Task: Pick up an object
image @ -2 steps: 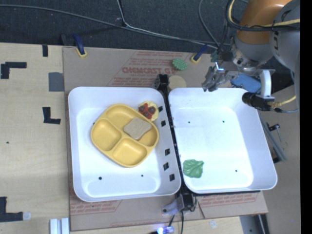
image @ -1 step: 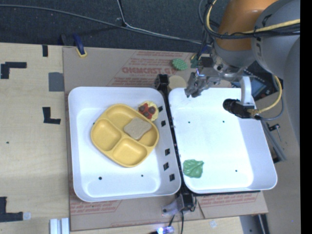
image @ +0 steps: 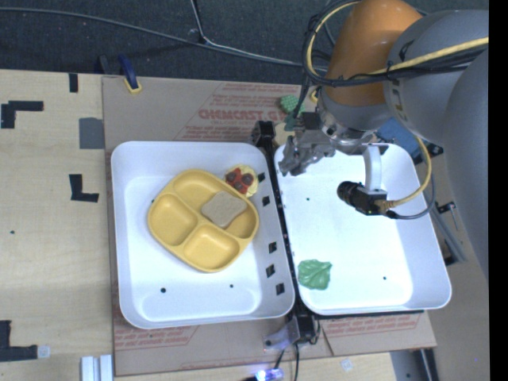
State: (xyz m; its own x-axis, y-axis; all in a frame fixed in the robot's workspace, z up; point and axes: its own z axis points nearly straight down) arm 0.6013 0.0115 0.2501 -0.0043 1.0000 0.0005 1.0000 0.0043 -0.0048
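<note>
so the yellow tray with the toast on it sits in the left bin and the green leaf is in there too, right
Not quite. The yellow tray with the toast does sit in the left bin, but the green leaf lies in the right bin, near its front left corner. The camera view shows it across the divider from the tray.

Wooden bench (image: 48, 236), cardboard sheet (image: 198, 109), dark floor (image: 119, 14) behind
</note>
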